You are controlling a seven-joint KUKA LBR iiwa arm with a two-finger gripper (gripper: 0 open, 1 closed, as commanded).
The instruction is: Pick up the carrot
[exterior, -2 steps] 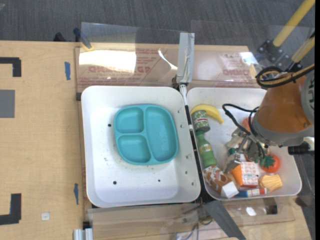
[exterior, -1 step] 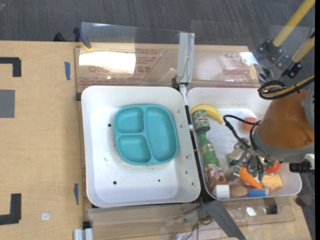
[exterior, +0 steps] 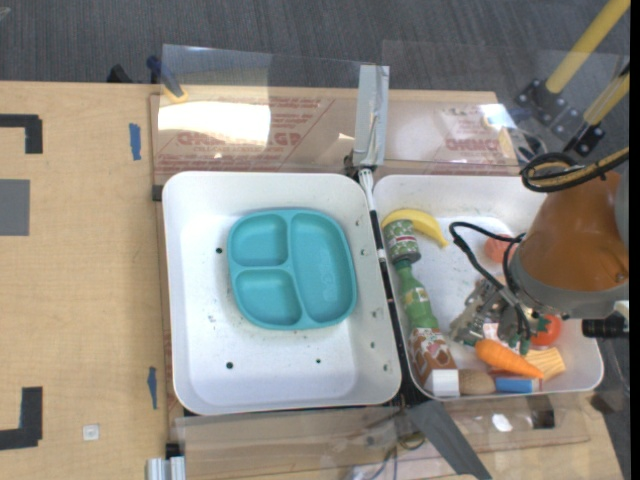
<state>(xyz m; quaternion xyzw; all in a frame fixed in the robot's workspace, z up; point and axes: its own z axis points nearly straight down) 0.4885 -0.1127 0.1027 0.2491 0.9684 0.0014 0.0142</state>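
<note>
Carrot (exterior: 507, 358) lies in right bin (exterior: 585, 373), front corner, crowded by green bottle (exterior: 413, 286) and toys. Tool (exterior: 497, 320) hangs just above carrot; cannot tell its opening. Risk: tool pinches neighbour, or carrot rolls away.

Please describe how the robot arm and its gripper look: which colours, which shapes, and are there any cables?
The arm shows as a broad, rounded orange band above a grey ring at the wrist. A black cable loops beside it. The gripper below is a small cluster of grey metal parts and thin wires.
</note>
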